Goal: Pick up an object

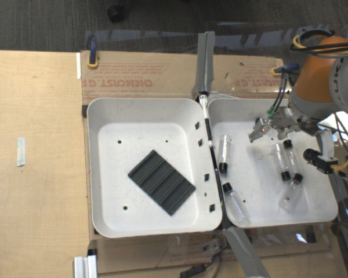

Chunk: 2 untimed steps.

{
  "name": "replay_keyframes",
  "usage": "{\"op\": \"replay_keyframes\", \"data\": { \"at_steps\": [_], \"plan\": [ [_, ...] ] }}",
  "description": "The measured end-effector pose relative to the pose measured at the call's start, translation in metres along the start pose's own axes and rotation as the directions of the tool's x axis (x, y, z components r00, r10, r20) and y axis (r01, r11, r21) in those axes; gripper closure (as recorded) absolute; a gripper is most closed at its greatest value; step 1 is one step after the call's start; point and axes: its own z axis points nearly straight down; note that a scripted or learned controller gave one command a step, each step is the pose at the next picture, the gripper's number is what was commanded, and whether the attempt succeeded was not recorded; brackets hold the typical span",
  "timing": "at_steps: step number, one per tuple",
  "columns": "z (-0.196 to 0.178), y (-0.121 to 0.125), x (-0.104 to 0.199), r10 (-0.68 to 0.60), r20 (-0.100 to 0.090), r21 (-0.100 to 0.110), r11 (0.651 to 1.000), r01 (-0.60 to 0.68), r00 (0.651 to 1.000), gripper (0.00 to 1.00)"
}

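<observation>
Two white bins sit side by side: the left bin (pixel 98 155) holds a dark ribbed block (pixel 161 182) at center, with bare floor all round. In the right bin (pixel 243 112), clear tubes (pixel 285 162) lie from 9 to 5 o'clock; the gripper (pixel 267 128) hovers at 12, fingers apart, holding nothing.

Grey arm (pixel 342 80), orange band, yellow cables

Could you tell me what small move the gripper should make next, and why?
Probably a short descent toward the clear tube just below it: the gripper sits over the right bin with nothing visibly between its fingers, and that tube lies closest.
</observation>
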Motion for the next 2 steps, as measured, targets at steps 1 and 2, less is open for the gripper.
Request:
{"op": "replay_keyframes", "data": {
  "at_steps": [1, 2],
  "plan": [
    [0.0184, -0.0123, -0.0408, -0.03, -0.015, -0.009, 1.0, 0.03, 0.999, 0.0],
    [0.0109, -0.0131, -0.0447, -0.027, -0.005, -0.01, 1.0, 0.027, 1.0, 1.0]
  ]
}}
